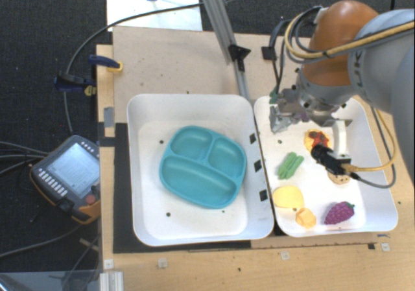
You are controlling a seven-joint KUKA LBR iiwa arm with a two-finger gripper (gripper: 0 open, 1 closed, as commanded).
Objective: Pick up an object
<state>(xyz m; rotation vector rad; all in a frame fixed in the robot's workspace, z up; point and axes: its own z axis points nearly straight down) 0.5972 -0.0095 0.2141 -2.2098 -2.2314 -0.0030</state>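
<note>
The right bin [382,173] holds several toy foods. A green pea pod [290,165] lies near its middle, with a yellow piece [287,196] and a small orange piece [305,218] below it. Purple grapes [339,212] sit at the front. A red-and-yellow piece [317,137] and a brown round piece [340,177] lie further back. My gripper [310,129] hangs low over the back of this bin, right above the red-and-yellow piece and partly covering it. Nothing is visibly held.
The left bin [146,153] holds a teal divided plate [203,166]. A grey pole [220,21] slants over the bench behind the bins. Cables loop around the arm, and a yellow cable [373,166] trails across the right bin. A teach pendant [68,176] lies off the bench at left.
</note>
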